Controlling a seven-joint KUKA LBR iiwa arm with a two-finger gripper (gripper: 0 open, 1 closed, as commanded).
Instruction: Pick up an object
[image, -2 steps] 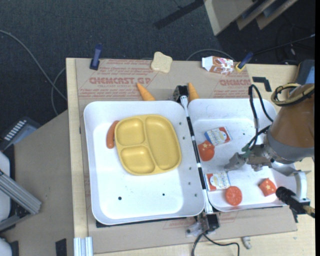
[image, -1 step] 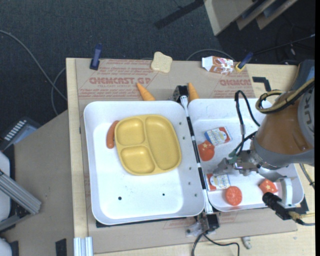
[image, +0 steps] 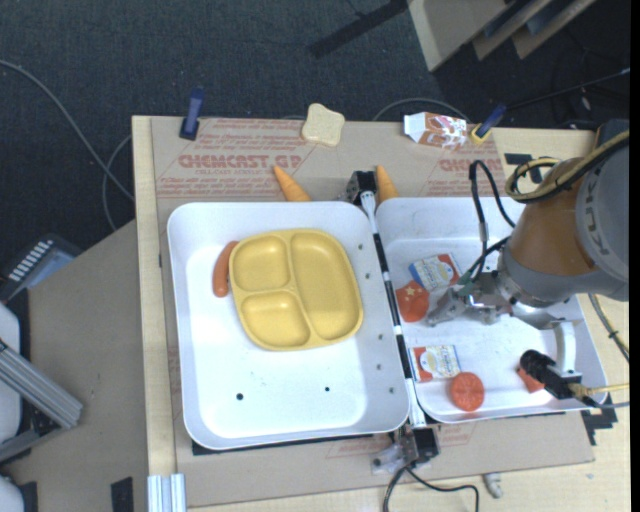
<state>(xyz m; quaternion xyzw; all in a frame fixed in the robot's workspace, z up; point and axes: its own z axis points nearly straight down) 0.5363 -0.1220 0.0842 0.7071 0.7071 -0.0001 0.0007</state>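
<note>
divided tray (image: 296, 288) in left bin (image: 200, 340), sausage (image: 221, 272) just left of it, packets (image: 433, 272) in right bin (image: 420, 215)

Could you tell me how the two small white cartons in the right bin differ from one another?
The upper carton lies toward the middle of the right bin, close beside the pincer; the lower carton lies near the front, left of a round red piece. The upper shows blue print, the lower mostly red. Both lie flat.
</note>
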